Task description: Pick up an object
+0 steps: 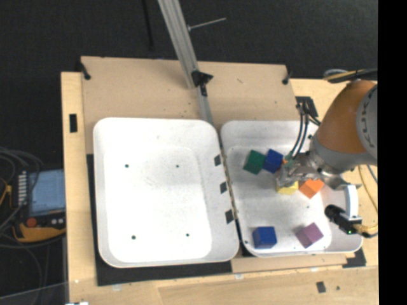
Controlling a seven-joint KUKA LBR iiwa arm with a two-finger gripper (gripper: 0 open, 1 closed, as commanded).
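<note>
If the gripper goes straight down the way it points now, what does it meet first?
Most likely the yellow block right under the gripper, with the orange block beside it; depth is unclear from above.

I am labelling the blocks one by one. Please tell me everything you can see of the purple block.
The purple block is a small cube of plain, matte purple. It lies in the right bin, near its front right corner, turned somewhat askew to the bin's walls. Nothing touches it; a blue block sits apart to its left.

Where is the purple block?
The purple block lies in the right bin, near its front right corner, right of a blue block.
</note>
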